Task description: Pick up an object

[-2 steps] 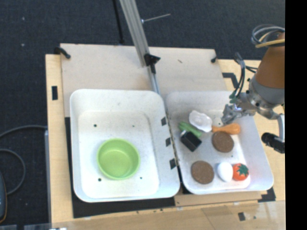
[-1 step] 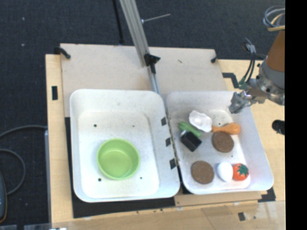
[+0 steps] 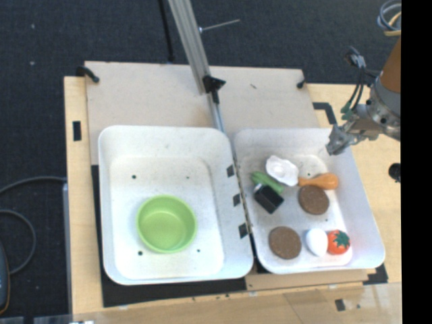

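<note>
We hover our hand [image 3: 337, 142], grip state unclear, nothing visibly held; next, descend toward the carrot [image 3: 320, 180] just below-left.

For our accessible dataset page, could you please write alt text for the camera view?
A grey robot arm's hand hovers over the upper right edge of the right white bin, which holds two brown discs, a white egg, a strawberry, a carrot, a black block, a green piece and crumpled white material. The left white bin holds a green bowl.
</note>
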Controlling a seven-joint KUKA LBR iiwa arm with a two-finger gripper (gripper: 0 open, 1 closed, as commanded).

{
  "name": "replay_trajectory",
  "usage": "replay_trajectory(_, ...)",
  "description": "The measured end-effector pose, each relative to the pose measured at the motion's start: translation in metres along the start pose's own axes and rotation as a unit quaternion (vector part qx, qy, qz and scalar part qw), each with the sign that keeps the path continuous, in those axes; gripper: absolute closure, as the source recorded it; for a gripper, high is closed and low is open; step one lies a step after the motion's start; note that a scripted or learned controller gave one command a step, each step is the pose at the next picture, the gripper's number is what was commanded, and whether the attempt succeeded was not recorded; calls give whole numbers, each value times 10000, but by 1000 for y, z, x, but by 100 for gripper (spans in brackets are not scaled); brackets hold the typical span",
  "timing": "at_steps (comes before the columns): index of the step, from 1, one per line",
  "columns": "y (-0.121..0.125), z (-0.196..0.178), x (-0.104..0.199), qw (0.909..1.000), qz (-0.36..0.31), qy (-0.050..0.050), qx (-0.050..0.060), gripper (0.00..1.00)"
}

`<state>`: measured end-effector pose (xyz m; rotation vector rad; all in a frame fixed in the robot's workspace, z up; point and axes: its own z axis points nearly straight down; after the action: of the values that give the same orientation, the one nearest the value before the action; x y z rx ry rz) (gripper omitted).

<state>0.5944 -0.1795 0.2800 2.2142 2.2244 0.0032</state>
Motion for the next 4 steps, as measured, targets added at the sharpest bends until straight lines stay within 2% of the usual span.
replay_trajectory(2, -10, 15, 114, 10000, -14, 8, 15, 100)
replay_trajectory(3, -25, 13, 161, 10000, -11, 8, 14, 100)
replay_trajectory(4, -34, 33, 207, 10000, 9, 4, 13, 100)
